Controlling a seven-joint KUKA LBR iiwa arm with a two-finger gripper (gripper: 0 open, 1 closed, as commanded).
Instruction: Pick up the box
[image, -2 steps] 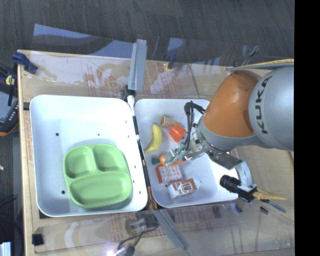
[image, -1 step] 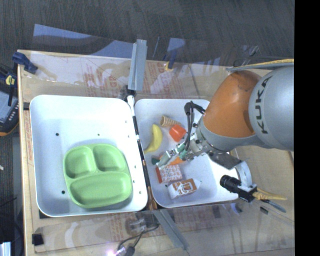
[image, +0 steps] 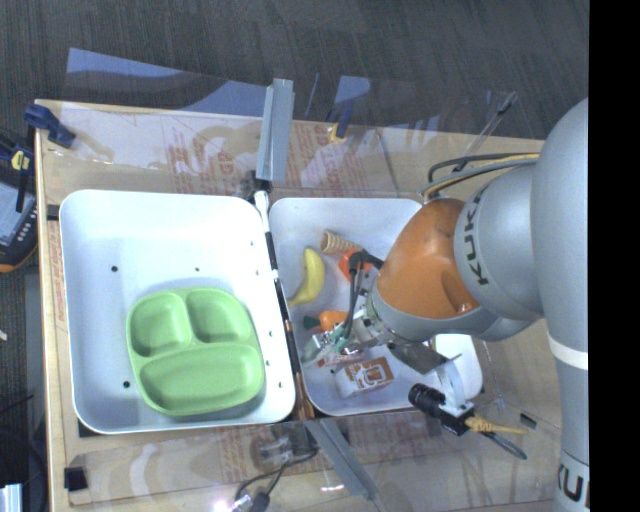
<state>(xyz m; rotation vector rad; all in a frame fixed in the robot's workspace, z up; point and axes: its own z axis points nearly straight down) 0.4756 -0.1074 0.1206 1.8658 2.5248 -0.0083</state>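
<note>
Camera view: we see our tool (image: 335, 338) low in the right bin (image: 300, 225) beside the box (image: 368, 375); whether it grips anything, we cannot tell. Next comes centring on the box.

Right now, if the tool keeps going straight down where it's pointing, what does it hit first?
Probably the box, lying flat in the right bin just below the tool. Depth is unclear from this slanted view, so it could land on the box's near edge instead.

Green divided plate (image: 194, 352) in left bin (image: 85, 300); banana (image: 311, 277) in right bin (image: 300, 222).
</note>
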